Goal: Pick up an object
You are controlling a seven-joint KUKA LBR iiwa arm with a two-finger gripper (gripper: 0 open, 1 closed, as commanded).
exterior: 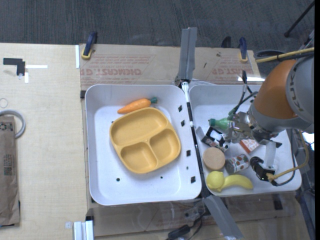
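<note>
Gripper [231, 129] hovers low over the right bin's [280, 91] clutter, grip state unclear, reaching stage; next it must settle on one item.

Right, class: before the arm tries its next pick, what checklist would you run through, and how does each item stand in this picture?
1. Objects within reach: ok. The right bin holds a banana, a lemon, a wooden disc and small items.
2. Tool above the right bin: ok, it sits over the clutter.
3. Tool open or shut: cannot tell.
4. Anything held already: cannot tell.
5. Target isolated: not ok. The banana touches the lemon, and the disc sits close by.
6. Left bin contents out of the way: ok. The yellow tray and carrot lie apart from the arm.
</note>
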